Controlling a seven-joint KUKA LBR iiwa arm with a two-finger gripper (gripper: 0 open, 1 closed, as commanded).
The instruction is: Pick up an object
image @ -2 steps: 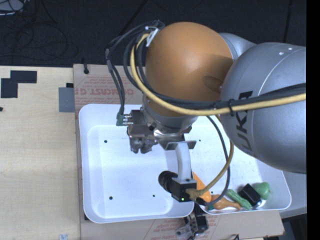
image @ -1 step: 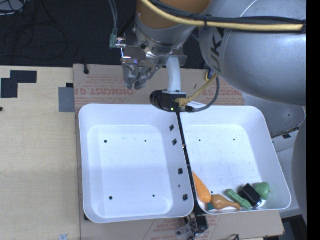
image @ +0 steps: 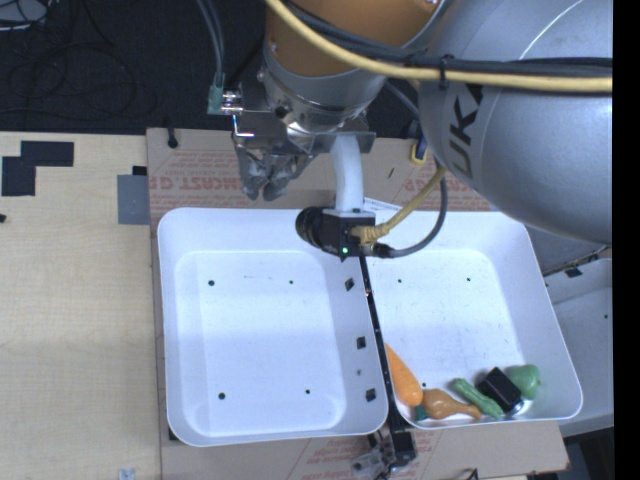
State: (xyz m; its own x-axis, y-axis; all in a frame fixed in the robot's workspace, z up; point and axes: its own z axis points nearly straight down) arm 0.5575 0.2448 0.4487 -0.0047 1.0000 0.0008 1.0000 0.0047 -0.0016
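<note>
Two white bins side by side on the table (image: 70, 298), left bin (image: 255, 338) and right bin (image: 470, 298), with the task's things heaped in the near corner of the right one: an orange carrot-like piece (image: 401, 371) along the divider, a tan piece (image: 447, 403) beside it, a green piece (image: 475, 396), a small black block (image: 499, 389) and a green rounded piece (image: 523, 377) – touching or nearly so. End effector (image: 268, 180) high above the far rim of the left bin, well apart from that heap, nothing visible between its tips; open or closed, cannot tell from this slant. Judged as the approach step, with the grasp itself not yet begun. To do it well: travel across to the right bin's near corner, pick the carrot-like piece as the most separate target, line up across its narrow width, descend straight and slow – mind the divider wall close alongside. Avoid the middle of the heap, where a closing grip would likely catch two things or push them apart.
</note>
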